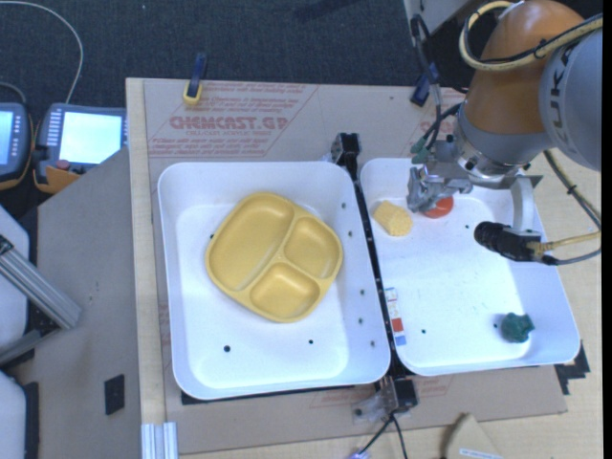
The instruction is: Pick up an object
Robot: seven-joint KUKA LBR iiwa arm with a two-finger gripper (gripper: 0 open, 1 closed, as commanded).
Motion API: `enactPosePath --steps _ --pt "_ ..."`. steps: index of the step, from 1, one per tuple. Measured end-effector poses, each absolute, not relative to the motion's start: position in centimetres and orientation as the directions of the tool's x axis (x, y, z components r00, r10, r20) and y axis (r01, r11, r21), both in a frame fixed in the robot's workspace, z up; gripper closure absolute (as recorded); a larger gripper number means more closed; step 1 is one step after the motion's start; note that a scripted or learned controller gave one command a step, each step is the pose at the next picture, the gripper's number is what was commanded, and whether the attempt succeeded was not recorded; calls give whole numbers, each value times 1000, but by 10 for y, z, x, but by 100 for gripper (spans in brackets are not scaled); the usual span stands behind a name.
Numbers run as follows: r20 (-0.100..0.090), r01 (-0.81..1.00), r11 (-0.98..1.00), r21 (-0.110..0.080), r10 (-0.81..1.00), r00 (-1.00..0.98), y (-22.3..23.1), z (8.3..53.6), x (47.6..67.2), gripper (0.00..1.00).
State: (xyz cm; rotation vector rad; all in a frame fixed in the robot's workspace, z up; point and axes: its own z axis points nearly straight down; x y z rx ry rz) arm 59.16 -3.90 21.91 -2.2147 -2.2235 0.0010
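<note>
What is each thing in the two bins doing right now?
Yellow plastic divided plate: lying flat, right way up, in the left white bin.
Small yellow bumpy lump: resting in the right white bin, by the divider.
Small red round object: in the right bin, partly hidden under the gripper.
Small dark green object: sitting near the right bin's front corner.
Gripper: low over the red object.

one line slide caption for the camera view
Gripper over a red object beside a yellow lump; yellow divided plastic tray in the left bin.
</note>
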Motion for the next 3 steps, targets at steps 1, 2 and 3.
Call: enactPosePath --steps 1,2,3 --pt "2 1000 4 -4 1000 -4 8 212 572 100" --pt "2 1000 5 -4 1000 -5 45 221 541 100" --pt "2 1000 6 -3 1000 -6 90 233 519 100"
